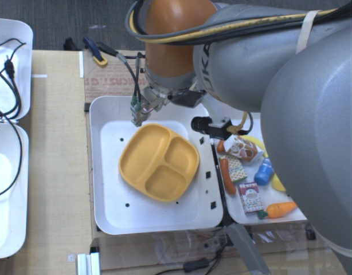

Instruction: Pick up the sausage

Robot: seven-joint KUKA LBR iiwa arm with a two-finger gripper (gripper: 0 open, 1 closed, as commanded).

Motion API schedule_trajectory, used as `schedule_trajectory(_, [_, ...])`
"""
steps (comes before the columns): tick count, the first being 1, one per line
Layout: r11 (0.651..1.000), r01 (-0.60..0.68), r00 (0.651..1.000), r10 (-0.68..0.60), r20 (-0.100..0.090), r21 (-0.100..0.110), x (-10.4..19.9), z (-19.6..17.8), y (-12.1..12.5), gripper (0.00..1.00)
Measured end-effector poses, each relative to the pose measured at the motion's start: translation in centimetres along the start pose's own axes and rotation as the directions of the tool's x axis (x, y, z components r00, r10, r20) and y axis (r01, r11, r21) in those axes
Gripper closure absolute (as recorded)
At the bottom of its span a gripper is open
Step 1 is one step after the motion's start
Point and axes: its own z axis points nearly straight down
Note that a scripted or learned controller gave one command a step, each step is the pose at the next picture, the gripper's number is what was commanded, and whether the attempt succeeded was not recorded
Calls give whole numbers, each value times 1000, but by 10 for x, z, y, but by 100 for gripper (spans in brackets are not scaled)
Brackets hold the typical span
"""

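I judge I'm at the approach step, nothing grasped yet. My claw (138,117) hangs over the back edge of the left bin (105,171), just at the far rim of the yellow divided plate (159,161), and I see nothing between its tips; they look drawn close together, narrow rather than spread, though they are small and dark against the bin so I hold that loosely.

The sausage (226,175) lies well off to the right of the claw and nearer to me, in the right bin (240,213), lengthwise along that bin's left wall. Just to its right sit a cracker-like square (237,169) and a small red carton (251,198); a blue bottle (264,172) and a carrot (279,209) lie farther right.

The next move, as I read it, calls for crossing the divider between the bins, turning the claw across the sausage's long axis, opening it and coming down without catching the wall.

The arm (262,56) comes in from the right, its orange band (173,24) directly above the claw, wrist pointing steeply down.
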Motion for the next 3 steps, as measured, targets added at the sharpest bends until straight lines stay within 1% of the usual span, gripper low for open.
schedule_trajectory(1, [959,283,959,-283,3,-15,2,115,14,100])
schedule_trajectory(2, [1000,7,1000,-7,7,-28,14,123,12,100])
schedule_trajectory(3, [985,-174,985,174,1,-1,19,-105,-14,100])
